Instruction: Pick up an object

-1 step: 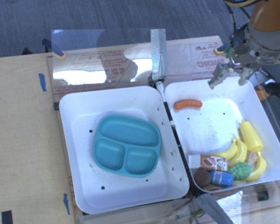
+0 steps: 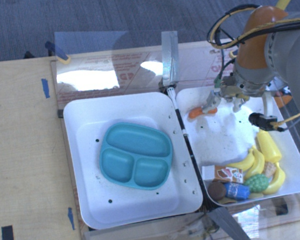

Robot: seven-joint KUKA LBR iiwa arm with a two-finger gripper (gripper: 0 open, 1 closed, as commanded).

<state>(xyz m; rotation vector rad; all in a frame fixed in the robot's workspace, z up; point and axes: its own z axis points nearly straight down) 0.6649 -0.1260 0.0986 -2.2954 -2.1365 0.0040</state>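
Wooden bench [image 2: 19, 160] on the far left, nothing loose on it. Left bin [image 2: 79, 117] holds one teal divided plate [image 2: 135, 155], three compartments, lying flat about mid-bin, all compartments bare. Right bin [image 2: 217, 141] touches the left one along the middle divider.

Candidate objects are all in the right bin. A small orange carrot [image 2: 200, 112] lies alone near the top left corner, on its side. The rest are bunched along the near edge:
- brown round thing [image 2: 216, 190] in the bottom left corner (can't tell what it is)
- small printed box [image 2: 230, 174] just above and beside the brown thing
- blue can [image 2: 238, 190] on its side, touching the box
- green bumpy item [image 2: 258, 183] right next to the can
- yellow bananas [image 2: 252, 159] curving over the box and the green item, with more yellow fruit toward the right wall

Gripper [image 2: 224, 104] hangs over the top part of the right bin, just right of the carrot and well apart from the near-edge pile. Fingers spread, nothing between them, no object gripped. Grey arm [image 2: 288, 56] with the orange band comes in from the right
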